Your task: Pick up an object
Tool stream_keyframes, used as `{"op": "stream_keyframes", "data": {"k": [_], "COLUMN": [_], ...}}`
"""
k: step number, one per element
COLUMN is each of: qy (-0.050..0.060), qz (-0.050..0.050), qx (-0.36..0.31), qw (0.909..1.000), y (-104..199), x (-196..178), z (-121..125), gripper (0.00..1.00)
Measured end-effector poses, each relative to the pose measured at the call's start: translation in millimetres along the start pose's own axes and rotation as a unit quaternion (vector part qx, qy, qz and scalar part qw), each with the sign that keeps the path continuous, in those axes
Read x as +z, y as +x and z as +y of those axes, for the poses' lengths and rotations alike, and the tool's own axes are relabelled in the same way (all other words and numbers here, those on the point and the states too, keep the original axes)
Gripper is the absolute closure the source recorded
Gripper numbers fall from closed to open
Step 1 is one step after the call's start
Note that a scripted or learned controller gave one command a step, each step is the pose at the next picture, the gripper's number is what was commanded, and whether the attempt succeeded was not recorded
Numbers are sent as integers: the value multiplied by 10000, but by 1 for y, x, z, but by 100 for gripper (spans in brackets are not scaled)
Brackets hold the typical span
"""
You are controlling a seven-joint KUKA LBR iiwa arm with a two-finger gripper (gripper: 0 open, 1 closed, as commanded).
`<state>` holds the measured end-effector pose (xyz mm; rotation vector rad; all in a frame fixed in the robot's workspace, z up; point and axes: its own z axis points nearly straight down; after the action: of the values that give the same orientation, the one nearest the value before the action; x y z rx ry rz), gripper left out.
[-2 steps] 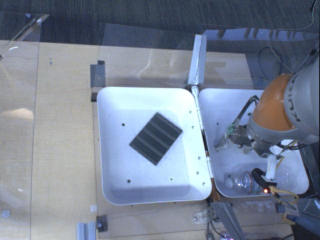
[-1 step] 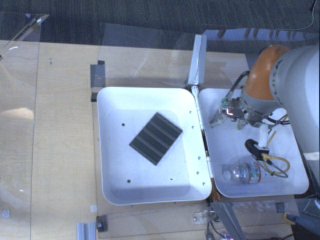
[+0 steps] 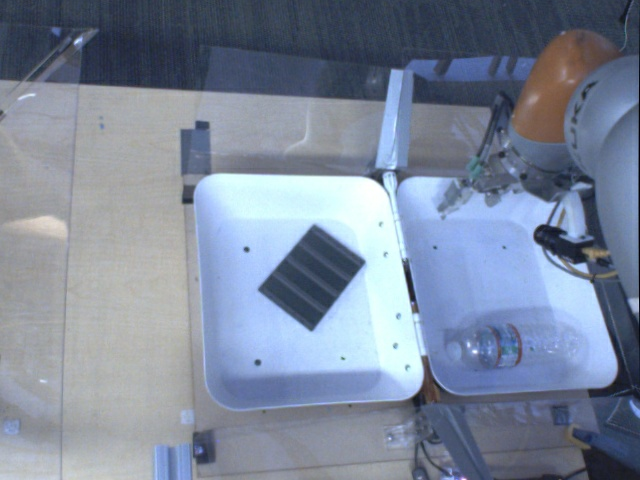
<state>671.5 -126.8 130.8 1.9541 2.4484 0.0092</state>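
Lying in right bin [image 3: 470, 268], clear bottle [image 3: 510, 345], left bin [image 3: 225, 268] holding ribbed dark slab [image 3: 312, 276], fingers [image 3: 452, 196] state unclear

clear plastic bottle [image 3: 512, 345], ribbed dark pad [image 3: 312, 276]

The arm [image 3: 600, 98] is a rounded grey shell with a glossy orange band just behind the wrist. Thin dark cables run along the metallic gripper [image 3: 470, 183], and a black looped cable with a yellow fitting hangs behind it.
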Motion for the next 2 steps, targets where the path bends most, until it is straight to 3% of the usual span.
{"op": "stream_keyframes", "data": {"k": [1,2], "qy": [30,-4], "qz": [12,4], "qx": [632,1424], "qw": [9980,9898], "y": [47,30], "x": [-8,41], "z": [-72,-92], "gripper": [0,0]}}
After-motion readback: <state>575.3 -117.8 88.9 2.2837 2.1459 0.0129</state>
